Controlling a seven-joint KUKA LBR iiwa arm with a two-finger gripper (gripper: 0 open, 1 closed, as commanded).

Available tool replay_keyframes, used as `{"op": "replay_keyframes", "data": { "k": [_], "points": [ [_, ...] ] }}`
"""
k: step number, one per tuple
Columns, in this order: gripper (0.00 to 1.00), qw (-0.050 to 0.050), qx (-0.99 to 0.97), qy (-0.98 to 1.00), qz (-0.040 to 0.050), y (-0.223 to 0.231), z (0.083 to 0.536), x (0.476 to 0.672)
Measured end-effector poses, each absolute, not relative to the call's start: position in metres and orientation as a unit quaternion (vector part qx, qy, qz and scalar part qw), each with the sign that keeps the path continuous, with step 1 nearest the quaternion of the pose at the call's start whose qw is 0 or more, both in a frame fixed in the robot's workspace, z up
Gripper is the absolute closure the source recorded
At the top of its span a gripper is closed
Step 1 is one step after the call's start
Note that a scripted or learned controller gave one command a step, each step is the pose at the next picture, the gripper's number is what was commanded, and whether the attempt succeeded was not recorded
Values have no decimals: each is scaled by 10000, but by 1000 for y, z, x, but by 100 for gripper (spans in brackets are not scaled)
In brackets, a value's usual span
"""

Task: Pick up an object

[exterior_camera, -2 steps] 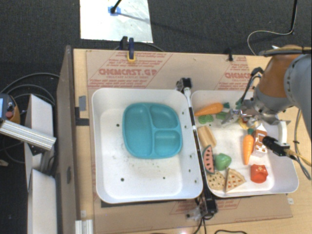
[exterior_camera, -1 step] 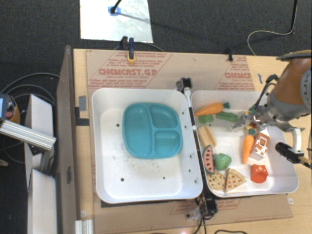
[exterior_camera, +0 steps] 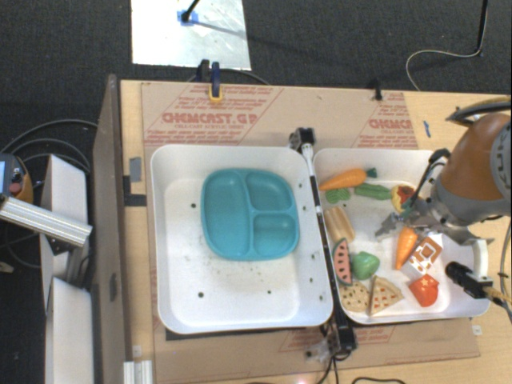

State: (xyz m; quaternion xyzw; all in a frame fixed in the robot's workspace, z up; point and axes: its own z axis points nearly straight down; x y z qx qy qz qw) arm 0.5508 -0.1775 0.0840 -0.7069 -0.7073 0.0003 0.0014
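Observation:
My gripper (exterior_camera: 402,217) hangs low over the right bin (exterior_camera: 448,314), reaching in from the right under the orange band (exterior_camera: 480,160) of the arm. Just below it, an orange carrot-shaped piece (exterior_camera: 406,248) lies tip down, touching or nearly touching the gripper; I cannot tell which. An orange-and-white box (exterior_camera: 427,254) leans beside that piece, with a red piece (exterior_camera: 424,291) under it. Around the gripper lie a long carrot (exterior_camera: 346,178), a green pickle (exterior_camera: 373,190) and a yellow-red piece (exterior_camera: 402,192), partly hidden by the wrist.
The left of the right bin holds a bread roll (exterior_camera: 340,223), a watermelon slice (exterior_camera: 342,261), a green pepper (exterior_camera: 366,264), a pizza slice (exterior_camera: 385,294) and a cracker (exterior_camera: 354,297). A teal divided plate (exterior_camera: 250,214) rests in the left bin (exterior_camera: 184,294).

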Motion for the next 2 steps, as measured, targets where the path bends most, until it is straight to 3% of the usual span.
{"op": "replay_keyframes", "data": {
  "k": [1,2],
  "points": [
    [100,-18,-7065,-7077,-13,-179,95,554],
    [100,-11,-7020,-7121,-33,-90,85,625]
  ]
}}
